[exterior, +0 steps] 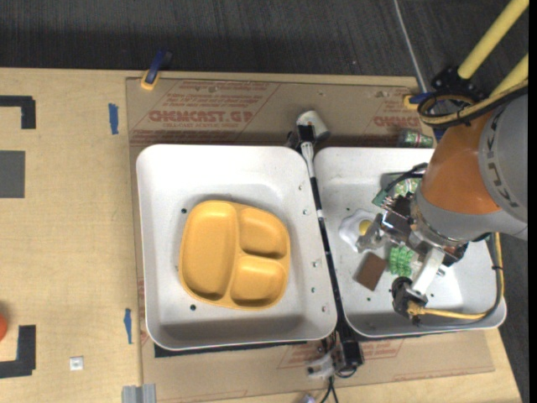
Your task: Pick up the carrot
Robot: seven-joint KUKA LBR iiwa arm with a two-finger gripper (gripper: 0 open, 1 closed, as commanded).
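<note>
My gripper (393,240) hangs low over the middle of the right bin (470,305), under the grey wrist and its orange band (453,179). Right beside it lie a brown block (369,271), a green studded piece (401,260) and a pale, clear-looking item (359,230). The arm covers much of this bin and hides what lies beneath it. I cannot make out an orange carrot shape among the things around the gripper.
The left bin (159,225) holds a yellow three-compartment tray (235,253). A yellow cable (445,316) runs along the right bin's front wall. A divider ridge (319,225) separates the bins. A small green-and-white item (394,190) lies toward the right bin's back.
</note>
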